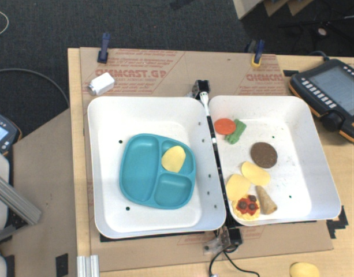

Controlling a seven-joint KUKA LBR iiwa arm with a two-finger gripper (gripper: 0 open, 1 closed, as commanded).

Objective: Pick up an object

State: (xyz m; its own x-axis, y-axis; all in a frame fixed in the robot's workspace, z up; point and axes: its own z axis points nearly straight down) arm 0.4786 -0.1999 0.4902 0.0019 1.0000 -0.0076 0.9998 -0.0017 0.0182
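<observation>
The right bin (298, 120) holds several toy foods: a red-orange tomato slice (224, 126) with a green piece (237, 132) beside it, a brown round cookie (263, 154), a yellow chip (256, 173), a pale yellow wedge (238, 186), a pizza slice with red toppings (248, 205) and a tan cone (265, 201). In the left bin (107, 131) lies a teal divided plate (145, 172) with a yellow oval piece (174, 158) in its upper right compartment.
A black divider strip (210, 133) runs between the bins. A white clip (101, 84) lies on the cardboard at the back left. A teach pendant (330, 94) rests at the right. A yellow object (304, 269) sits at the bottom right edge.
</observation>
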